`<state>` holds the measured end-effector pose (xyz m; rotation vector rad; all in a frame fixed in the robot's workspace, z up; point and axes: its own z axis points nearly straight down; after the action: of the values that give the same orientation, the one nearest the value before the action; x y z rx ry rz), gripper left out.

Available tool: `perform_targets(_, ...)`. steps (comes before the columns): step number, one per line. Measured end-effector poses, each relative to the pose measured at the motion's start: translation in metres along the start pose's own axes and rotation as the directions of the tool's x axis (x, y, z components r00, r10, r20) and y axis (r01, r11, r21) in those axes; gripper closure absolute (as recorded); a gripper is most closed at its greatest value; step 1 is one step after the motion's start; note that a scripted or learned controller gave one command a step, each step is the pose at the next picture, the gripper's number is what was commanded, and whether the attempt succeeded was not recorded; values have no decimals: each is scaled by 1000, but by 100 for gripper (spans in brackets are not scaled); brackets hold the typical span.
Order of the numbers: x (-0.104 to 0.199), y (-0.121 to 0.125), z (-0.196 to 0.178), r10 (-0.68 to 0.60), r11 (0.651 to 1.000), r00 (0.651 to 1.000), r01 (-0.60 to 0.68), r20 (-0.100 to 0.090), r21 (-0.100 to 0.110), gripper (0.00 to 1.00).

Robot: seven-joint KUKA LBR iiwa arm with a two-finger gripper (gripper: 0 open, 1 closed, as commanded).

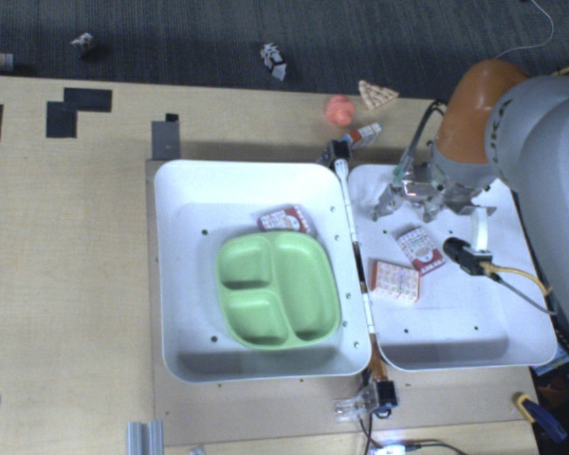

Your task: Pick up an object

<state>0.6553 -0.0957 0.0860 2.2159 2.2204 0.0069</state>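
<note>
The gripper (410, 200), jaws spread wide and holding nothing, is hovering over the right bin (512, 344), apparently lining up; next it needs to be descending onto the red-patterned packet (419, 245).

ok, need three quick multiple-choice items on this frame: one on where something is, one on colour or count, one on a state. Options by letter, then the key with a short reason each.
1. Where does the green divided tray lie?
A. in the left bin
B. in the right bin
C. on the bench outside both bins

2. How many compartments does the tray have?
A. two
B. three
C. five

3. How does the gripper stand relative to the right bin?
A. over its far part, near the small packets
B. resting on the green tray
C. out over the dark floor

Key:
1. A, the tray sits on the floor of the left bin, beside a small red-and-white packet.
2. B, one long section and two smaller ones show.
3. A, it hangs over the bin's far end, with two packets just nearer the camera.
</note>
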Motion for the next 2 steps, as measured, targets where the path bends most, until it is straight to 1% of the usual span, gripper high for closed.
perform_targets(1, 1, 2, -12, -2, 1000, 1000, 2, 0, -4, 100)
perform_targets(2, -65, 4, -76, 0, 1000, 1000, 0, 2, 0, 100)
